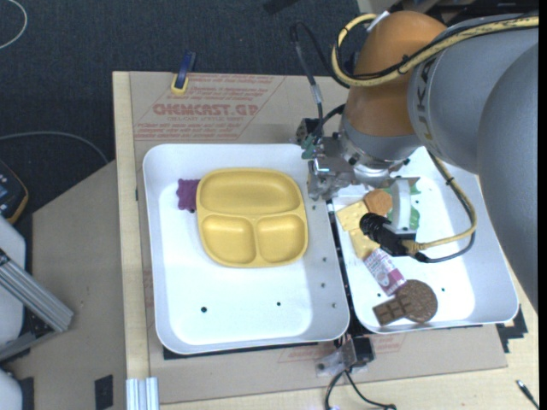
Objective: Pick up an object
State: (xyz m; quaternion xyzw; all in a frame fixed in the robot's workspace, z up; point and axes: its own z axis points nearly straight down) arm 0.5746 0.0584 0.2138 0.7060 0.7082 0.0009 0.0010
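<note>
My gripper (323, 176) hangs under the orange wrist band, low over the rim between the two bins, at the right bin's near-left corner. Just right of it lie a pale yellow flat piece (352, 220), an orange-brown round item (377, 202) and a green-and-white packet (412, 205). Further forward rest a pink tube (384, 271) and a brown round biscuit-like object (408, 303). In the left bin sit a yellow divided plate (252, 215) and a purple object (186, 194) at its left edge. The arm hides the back of the right bin.
Both white bins, left (171, 254) and right (487, 289), stand on a cardboard sheet (222, 101). A black cable (427, 250) loops from the arm over the right bin. A blue-and-yellow tool (182, 73) lies at the cardboard's back edge.
</note>
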